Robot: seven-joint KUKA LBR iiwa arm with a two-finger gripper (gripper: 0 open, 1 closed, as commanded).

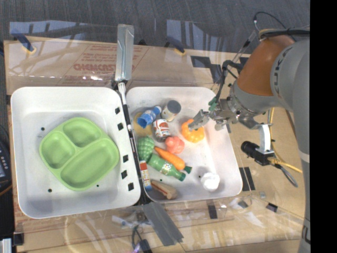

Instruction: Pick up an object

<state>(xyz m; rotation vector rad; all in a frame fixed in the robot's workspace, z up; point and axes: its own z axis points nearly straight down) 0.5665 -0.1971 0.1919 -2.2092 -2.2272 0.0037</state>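
My gripper (209, 121) hangs over the right bin (224, 162), near its right wall, fingers apart with nothing between them. Just left of and below it lies an orange-yellow toy fruit (192, 132). Further left in the same bin are a pink-red ball (175, 145), a toy carrot (171, 158), a green bottle (166, 167), a knobbly green toy (146, 147), a red-and-white can (161, 128), a blue bottle (149, 117) and a grey cup (171, 108). A white piece (210, 181) sits at the front right corner.
The left bin (26, 194) holds a green divided plate (79, 153). A brown stick (163, 190) and a red-and-white tube (143, 174) lie along the right bin's front left. A metal divider bar (124, 51) stands between the bins at the back.
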